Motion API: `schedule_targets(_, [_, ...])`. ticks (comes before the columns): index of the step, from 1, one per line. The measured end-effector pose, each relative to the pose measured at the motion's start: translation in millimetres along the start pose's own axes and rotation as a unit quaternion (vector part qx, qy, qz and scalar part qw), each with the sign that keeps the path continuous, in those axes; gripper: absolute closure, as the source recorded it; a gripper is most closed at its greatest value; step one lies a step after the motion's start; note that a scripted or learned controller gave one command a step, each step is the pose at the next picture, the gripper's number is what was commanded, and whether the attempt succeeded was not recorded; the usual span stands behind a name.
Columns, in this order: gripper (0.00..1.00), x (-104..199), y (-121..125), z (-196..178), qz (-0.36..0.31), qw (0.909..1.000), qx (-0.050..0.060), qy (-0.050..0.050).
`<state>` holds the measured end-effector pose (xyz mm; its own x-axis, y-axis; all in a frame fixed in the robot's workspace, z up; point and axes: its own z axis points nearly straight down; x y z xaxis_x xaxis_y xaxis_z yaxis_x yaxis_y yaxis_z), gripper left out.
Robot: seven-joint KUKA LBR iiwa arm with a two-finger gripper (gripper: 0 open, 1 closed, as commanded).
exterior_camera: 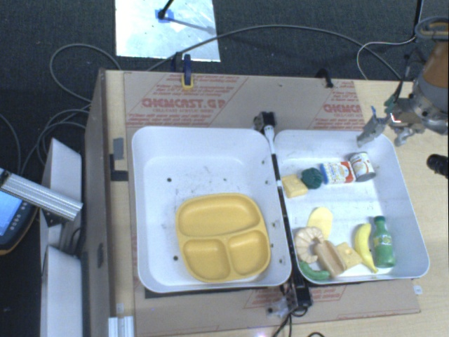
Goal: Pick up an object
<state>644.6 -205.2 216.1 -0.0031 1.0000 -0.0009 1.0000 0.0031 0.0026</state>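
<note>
The gripper hung over the far right corner of the right bin, its two fingers spread apart with nothing between them. Nearest below and just inward of it lay a small can on its side, touching a white carton, with a dark green lump and a yellow block beyond that in a row. Farther toward the near edge sat a banana beside a green bottle, well apart from the fingers.

The can looked the likeliest target. To grasp it well, I judged the arm should descend straight, straddling the can across its narrow width, clear of the carton and the bin wall.

The carton's label was too small to read. Behind the bins, the board carried red lettering, seemingly "CHEMCAST GP". The left bin held a yellow tray.
</note>
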Motion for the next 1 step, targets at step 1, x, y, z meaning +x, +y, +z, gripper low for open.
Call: schedule_targets(1, [0.0,28.5,-16.0,52.2,-0.001,1.0,0.001,0.001])
